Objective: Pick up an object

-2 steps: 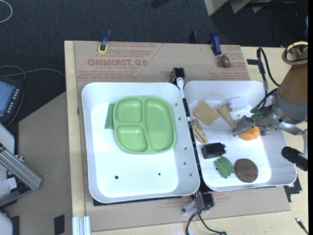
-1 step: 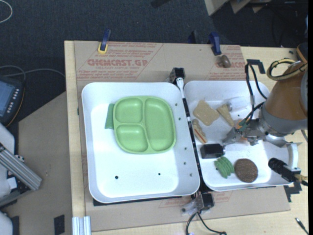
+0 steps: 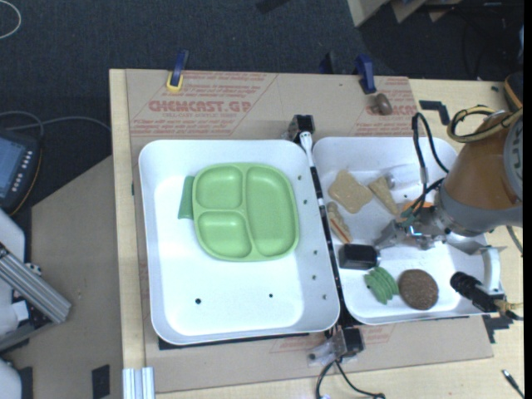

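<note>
The right bin (image 3: 366, 307) holds several small objects. A tan bread-like slab (image 3: 349, 192) and a smaller tan piece (image 3: 383, 191) lie at the back. A thin orange stick (image 3: 337, 224) lies along the left wall, with a black block (image 3: 358, 256) below it. A green leafy piece (image 3: 382, 283) and a round brown disc (image 3: 418, 289) sit near the front. My gripper (image 3: 405, 229) is low over the middle of this bin, right of the black block and above the brown disc. Nothing is visibly held.
The left bin (image 3: 166, 289) carries a green divided plate (image 3: 245, 210). The arm's orange band and grey wrist (image 3: 486, 185) cover the right bin's right side. Cables (image 3: 432, 152) loop above the wrist. Clamps (image 3: 176, 73) sit on the bench's back edge.
</note>
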Controlling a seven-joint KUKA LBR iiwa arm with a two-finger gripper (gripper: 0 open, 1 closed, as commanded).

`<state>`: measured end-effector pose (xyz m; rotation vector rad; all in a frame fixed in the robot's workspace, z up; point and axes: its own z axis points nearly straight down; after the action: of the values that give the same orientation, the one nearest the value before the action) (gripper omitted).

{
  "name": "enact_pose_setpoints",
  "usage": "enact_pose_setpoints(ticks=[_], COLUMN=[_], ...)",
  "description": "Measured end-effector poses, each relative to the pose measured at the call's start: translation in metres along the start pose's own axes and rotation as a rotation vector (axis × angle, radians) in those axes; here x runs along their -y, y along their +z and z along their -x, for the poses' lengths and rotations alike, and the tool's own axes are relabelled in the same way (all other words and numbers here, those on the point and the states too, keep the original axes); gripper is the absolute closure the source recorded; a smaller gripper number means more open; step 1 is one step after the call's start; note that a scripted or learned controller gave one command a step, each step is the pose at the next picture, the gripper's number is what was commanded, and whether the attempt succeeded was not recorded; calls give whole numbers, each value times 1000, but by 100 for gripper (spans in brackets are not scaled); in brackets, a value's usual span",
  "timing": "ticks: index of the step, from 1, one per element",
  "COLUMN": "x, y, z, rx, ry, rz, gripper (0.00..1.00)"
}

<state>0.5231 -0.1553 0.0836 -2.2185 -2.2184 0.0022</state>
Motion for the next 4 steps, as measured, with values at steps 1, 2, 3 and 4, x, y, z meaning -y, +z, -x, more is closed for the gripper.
enact_pose_setpoints(ticks=[1, 2, 3, 4], x=[-1, 1, -2, -3], y=[-11, -66, -110, -144], z=[1, -10, -15, -15], rx=[2, 4, 4, 4], ry=[1, -1, -2, -2], rz=[4, 9, 10, 10], gripper=[100, 100, 100, 100])
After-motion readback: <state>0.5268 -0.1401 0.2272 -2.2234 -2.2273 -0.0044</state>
